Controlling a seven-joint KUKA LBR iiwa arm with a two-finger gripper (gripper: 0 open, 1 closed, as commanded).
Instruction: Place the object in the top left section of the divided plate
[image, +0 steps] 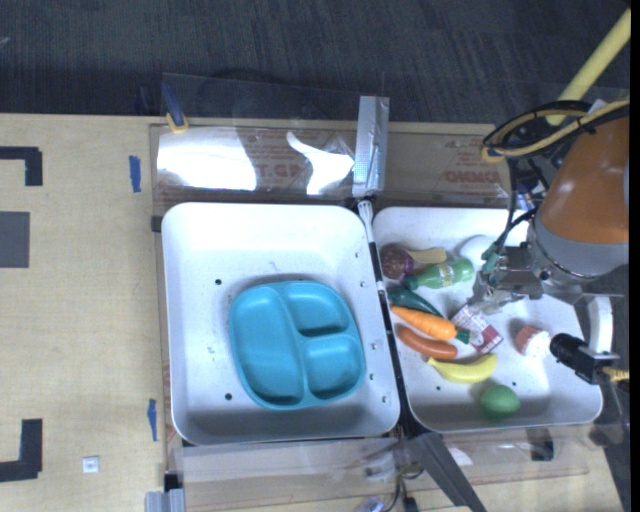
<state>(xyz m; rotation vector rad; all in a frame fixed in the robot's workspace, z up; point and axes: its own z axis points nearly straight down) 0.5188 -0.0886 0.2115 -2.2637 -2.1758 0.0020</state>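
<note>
A blue divided plate (297, 342) lies in the left white bin (195, 400); its one large section is on the left and two smaller ones on the right. The right bin (570, 400) holds the toy foods. My gripper (488, 292) hangs over the middle of that bin, just above a small red and white packet (480, 331) and beside a green bottle (447, 272). Nothing can be seen held in it.
Around the gripper lie a purple onion (397, 262), a green leafy piece (414, 298), a carrot (426, 322), an orange sausage (428, 346), a banana (466, 370), a green lime (499, 400) and a red and white piece (530, 338). A raised rim divides the two bins.
</note>
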